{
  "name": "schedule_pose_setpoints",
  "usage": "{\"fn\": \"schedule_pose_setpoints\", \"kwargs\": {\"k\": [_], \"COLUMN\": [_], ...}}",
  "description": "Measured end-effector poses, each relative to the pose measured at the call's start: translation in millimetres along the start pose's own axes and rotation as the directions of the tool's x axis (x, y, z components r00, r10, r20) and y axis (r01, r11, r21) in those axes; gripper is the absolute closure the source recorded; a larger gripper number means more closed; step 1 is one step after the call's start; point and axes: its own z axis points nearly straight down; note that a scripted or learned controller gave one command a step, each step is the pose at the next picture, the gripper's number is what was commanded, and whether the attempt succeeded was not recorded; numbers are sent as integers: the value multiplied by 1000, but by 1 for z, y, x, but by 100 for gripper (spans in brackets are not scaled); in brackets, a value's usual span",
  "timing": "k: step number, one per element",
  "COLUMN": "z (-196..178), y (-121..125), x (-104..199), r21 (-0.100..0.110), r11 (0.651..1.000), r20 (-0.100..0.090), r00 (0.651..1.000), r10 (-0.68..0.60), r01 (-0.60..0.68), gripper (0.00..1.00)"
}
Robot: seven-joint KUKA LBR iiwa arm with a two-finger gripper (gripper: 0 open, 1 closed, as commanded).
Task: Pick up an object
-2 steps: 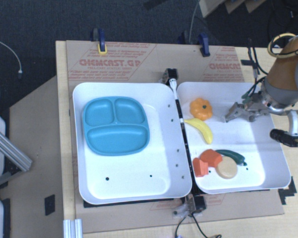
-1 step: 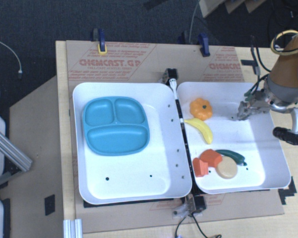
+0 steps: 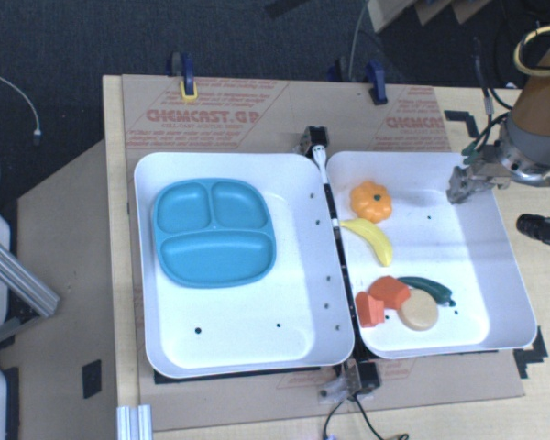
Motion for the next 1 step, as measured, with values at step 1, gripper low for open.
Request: {"fn": "schedule_pose_setpoints", "kwargs": {"k": [1], "z": [-54], "y": [2], "x": [-1], "r21": [0], "r11": [1000], "r20": [0], "r00": [1000], "r10": [1], "r01": [-1], "gripper": [100]}}
